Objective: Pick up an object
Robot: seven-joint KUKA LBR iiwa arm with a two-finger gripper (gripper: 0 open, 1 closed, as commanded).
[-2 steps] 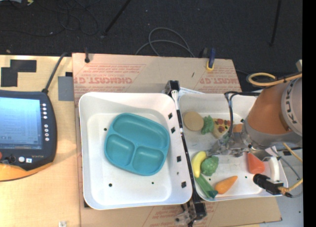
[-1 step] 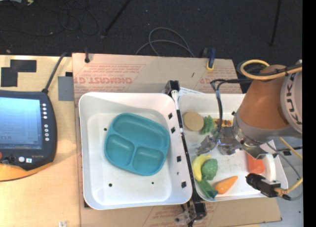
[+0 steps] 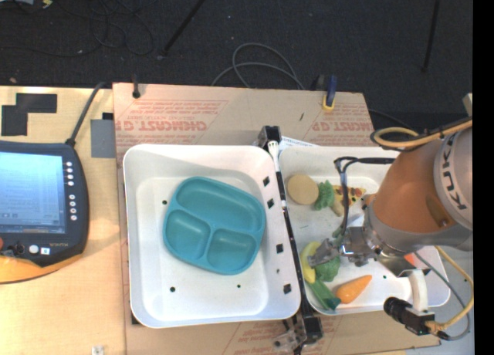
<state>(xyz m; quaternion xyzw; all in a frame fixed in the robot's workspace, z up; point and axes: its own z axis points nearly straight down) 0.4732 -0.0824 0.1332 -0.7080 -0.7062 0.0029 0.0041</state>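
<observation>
The right bin (image 3: 363, 162) holds several small toy foods. A tan round piece (image 3: 302, 189) lies at its far left, with a green piece (image 3: 325, 194) beside it. Near the front are a yellow-green piece (image 3: 311, 258), a green leafy piece (image 3: 328, 270), an orange carrot (image 3: 353, 289) and another green piece (image 3: 324, 297). My gripper (image 3: 342, 248) hangs low over the leafy piece and just above the carrot. The arm's orange band (image 3: 409, 199) hides the bin's right half.
A teal divided plate (image 3: 214, 224) lies in the left bin (image 3: 147, 191). The black divider (image 3: 282, 226) runs between the bins. A screen pendant (image 3: 38, 203) sits at the bench's left. Cables (image 3: 421, 316) trail by the right bin's front corner.
</observation>
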